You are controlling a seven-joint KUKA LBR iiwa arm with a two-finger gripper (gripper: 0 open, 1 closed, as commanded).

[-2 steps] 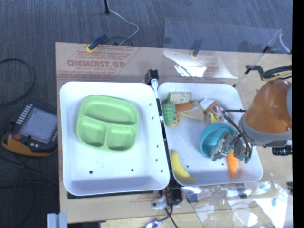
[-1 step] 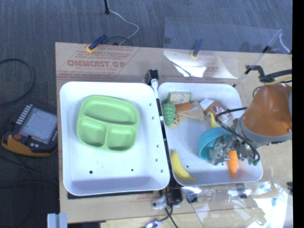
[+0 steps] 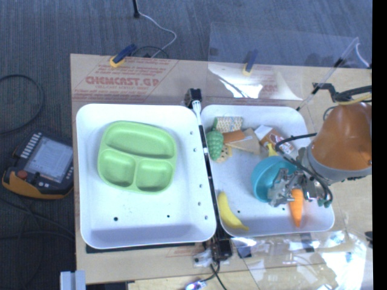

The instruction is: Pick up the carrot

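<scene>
Your small orange plastic carrot point(image 3: 296, 207) lies in the near right corner of the right-hand shallow white bin point(image 3: 242, 168), just right of the blue bowl point(image 3: 269, 177). Its long axis runs roughly vertical in the view, tip toward the near rim. The two-finger gripper point(image 3: 289, 191) sits right over its upper end; grip state: cannot tell.

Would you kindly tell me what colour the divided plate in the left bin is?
The divided plate is light green, seen clearly in the camera view against the white left bin.
</scene>
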